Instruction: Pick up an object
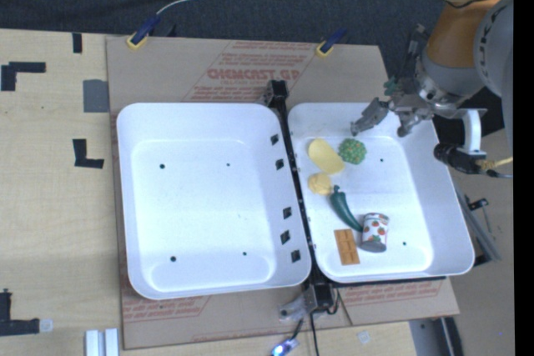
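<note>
Here the pincer, spread and holding nothing, hovers just up-right of the broccoli floret in the right bin.

Two bins sat side by side on the bench; left bin, right bin. In the right bin, a lemon lay left of the broccoli. A pepper lay nearer the front, a cup right of a block. The gripper hung over the rear rim.
</note>
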Controlling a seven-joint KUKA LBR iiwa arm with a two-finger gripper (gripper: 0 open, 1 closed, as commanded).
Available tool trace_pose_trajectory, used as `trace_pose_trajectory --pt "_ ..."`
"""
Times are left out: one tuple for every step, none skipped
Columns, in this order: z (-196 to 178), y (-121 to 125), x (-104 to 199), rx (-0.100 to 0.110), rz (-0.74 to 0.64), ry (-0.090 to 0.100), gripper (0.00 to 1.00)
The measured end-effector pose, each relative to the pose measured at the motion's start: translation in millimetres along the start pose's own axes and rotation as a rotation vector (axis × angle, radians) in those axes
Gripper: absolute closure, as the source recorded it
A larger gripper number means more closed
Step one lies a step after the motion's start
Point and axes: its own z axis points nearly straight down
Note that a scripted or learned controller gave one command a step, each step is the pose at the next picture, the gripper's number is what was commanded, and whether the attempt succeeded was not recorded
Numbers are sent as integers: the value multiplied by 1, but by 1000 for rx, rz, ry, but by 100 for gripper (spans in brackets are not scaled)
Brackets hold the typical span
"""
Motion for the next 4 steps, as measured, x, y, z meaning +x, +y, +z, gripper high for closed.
trace_pose_trajectory --pt "-212 31 40 -21 -5 -3 0" --pt "-211 30 39 -2 -2 -2 100" --pt "-68 28 78 15 -2 3 100" --pt "-119 30 178 -5 -11 4 100"
